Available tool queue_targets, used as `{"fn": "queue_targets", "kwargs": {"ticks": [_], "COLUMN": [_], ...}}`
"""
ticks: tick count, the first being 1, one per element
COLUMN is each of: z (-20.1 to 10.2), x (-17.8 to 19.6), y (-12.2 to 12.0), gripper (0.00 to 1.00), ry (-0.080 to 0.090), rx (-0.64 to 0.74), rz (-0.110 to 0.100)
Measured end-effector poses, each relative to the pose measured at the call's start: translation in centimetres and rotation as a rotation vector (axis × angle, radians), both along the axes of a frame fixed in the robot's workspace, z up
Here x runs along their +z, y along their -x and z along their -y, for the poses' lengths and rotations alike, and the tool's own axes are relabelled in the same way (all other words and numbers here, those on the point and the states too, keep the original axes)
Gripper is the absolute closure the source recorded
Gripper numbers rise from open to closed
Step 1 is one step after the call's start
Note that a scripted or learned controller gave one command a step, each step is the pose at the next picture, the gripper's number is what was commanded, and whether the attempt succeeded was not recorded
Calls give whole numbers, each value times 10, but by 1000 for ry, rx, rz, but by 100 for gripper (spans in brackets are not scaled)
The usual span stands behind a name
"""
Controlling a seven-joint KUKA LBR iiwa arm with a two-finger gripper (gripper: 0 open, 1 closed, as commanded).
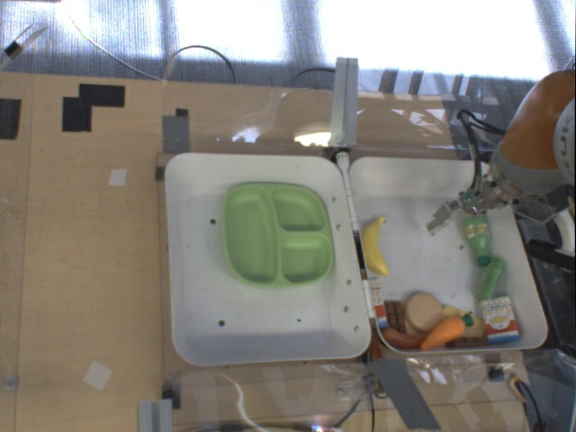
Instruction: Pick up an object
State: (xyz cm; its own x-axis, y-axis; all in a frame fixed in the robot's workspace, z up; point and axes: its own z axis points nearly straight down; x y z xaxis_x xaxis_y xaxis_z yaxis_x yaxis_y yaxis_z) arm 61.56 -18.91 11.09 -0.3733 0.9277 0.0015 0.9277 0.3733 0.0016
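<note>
My gripper [454, 212] hangs over the upper right part of the right bin [409, 192], open with nothing between its fingers. A green bottle [477, 238] lies just right of and below it, close to one fingertip. Left of the gripper, a yellow banana [374, 247] rests by the bin's left wall. Along the bin's front lie a tan round bun [423, 311], an orange carrot [443, 333], a brown block [393, 315], a red sausage [405, 338], a small juice carton [499, 319] and a second green piece [490, 277].
The left bin [193, 268] holds a green divided plate [277, 233]. A raised divider [353, 241] separates the two bins. The arm's orange band [538, 124] enters from the right above the bin's far corner.
</note>
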Motion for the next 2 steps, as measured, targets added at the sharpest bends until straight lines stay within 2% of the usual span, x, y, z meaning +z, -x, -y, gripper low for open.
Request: {"fn": "queue_targets", "kwargs": {"ticks": [1, 2], "z": [-2, 2], "x": [-17, -11], "y": [16, 44], "gripper": [0, 0], "ry": [-13, -13], "rx": [-122, -85], "rz": [22, 10]}}
